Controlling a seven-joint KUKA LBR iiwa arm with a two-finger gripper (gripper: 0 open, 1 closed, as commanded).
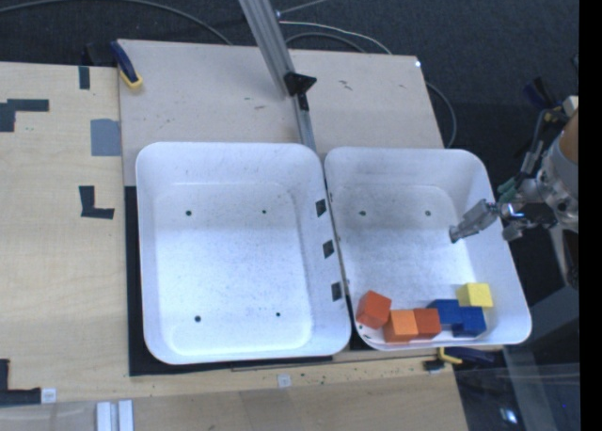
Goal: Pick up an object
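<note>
Several small blocks lie in the front corner of the right bin [404,170]: a red-orange cube [374,308], an orange block [404,324], a blue block [458,317] and a yellow cube [477,295] resting against the blue one. My gripper [484,220] reaches in over the bin's right rim, pointing left. It hangs behind the blocks and apart from them, nearest the yellow cube. Nothing shows in its grasp.
The left bin [230,161] sits beside the right one, with black clips [327,248] along the shared rim. A slanted metal pole [268,24] rises behind the bins. A blue and yellow clamp [126,64] lies at the board's back left corner.
</note>
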